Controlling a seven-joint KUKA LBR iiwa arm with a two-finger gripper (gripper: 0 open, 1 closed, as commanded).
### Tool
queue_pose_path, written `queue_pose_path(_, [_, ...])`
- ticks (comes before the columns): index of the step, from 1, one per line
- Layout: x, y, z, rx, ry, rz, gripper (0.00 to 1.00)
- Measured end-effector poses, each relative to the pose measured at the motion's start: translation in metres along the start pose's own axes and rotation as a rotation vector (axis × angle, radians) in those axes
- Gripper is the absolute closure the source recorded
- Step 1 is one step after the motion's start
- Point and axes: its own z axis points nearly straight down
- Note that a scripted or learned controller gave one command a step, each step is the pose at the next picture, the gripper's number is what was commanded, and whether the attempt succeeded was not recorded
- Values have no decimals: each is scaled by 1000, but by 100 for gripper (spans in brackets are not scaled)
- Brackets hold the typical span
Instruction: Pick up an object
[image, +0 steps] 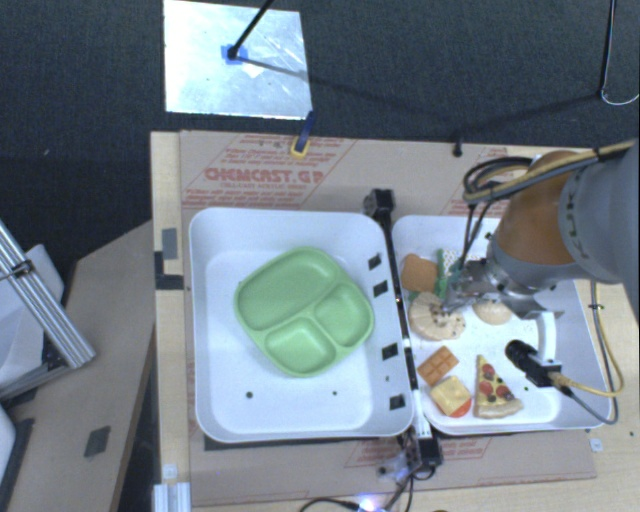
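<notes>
Low in the right bin (575, 395), a pizza slice (496, 388) lies with its tip pointing up the frame and its crust toward the near rim, its long axis running near to far, beside a waffle (437, 364) and a yellow block (452, 397). Farther up, the gripper (455, 290) hangs over a cookie (436, 318); whether it is spread or closed I cannot tell. At centre left, the left bin (220, 380) holds a green divided tray (303, 310), on a cardboard-covered bench (265, 170) against dark floor.

Pale green tray (304, 310) in white bin (215, 330) — pizza slice (492, 390) red-dotted (tan crust).
</notes>
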Motion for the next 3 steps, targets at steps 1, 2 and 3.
queue_pose_path(1, [3, -3, -46, 20, 5, -5, 100])
queue_pose_path(2, [4, -2, -89, 20, 5, -6, 100])
queue_pose_path(3, [4, 0, -123, 21, 5, -6, 100])
